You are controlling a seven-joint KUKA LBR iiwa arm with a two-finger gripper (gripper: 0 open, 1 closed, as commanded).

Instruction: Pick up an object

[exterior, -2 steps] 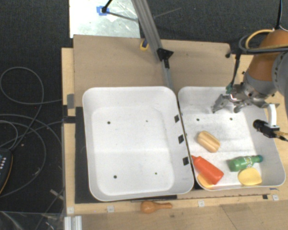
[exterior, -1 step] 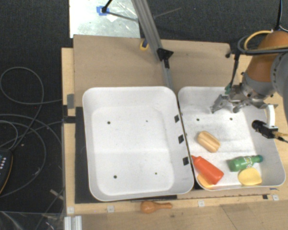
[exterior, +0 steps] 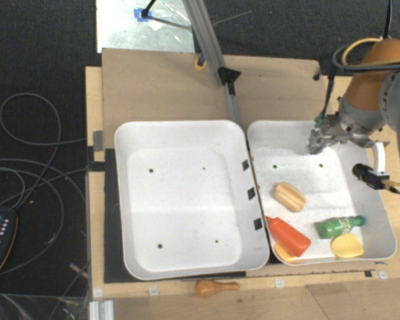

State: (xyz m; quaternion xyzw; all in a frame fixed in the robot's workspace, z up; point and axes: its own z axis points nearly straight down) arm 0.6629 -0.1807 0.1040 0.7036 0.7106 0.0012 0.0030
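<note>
— Grey and orange arm, reaching in from the right: where did its pincer (exterior: pixel 318 141) sit?

— Over the far corner of the right shallow white plastic bin (exterior: pixel 370 199), near the back wall, with nothing between its tips. Whether the tips stood spread or together, I could not tell; they were too small and dark against the bin floor.

— And the things it might have taken?

— All in the near half of that same bin, well apart from the pincer. A tan, rounded bread-roll-shaped toy (exterior: pixel 289 197) lay nearest, about mid-bin. Nearer the front were a red-orange tapered plastic piece (exterior: pixel 289 237) by the left wall, a green plastic bottle lying on its side (exterior: pixel 340 226), and a yellow rounded plastic piece (exterior: pixel 347 246) just beside the bottle.

— The other bin?

— The left shallow white plastic bin (exterior: pixel 130 199) held nothing I could make out. A small orange-brown pear-shaped object (exterior: pixel 215 287) lay on the table, outside both bins at the front edge.

— So which step was in hand?

— The approach, I judged; no grasp had begun. The next move called for travelling toward the front of the bin, centring over one item, probably the tan roll since it lay alone, then descending.
</note>
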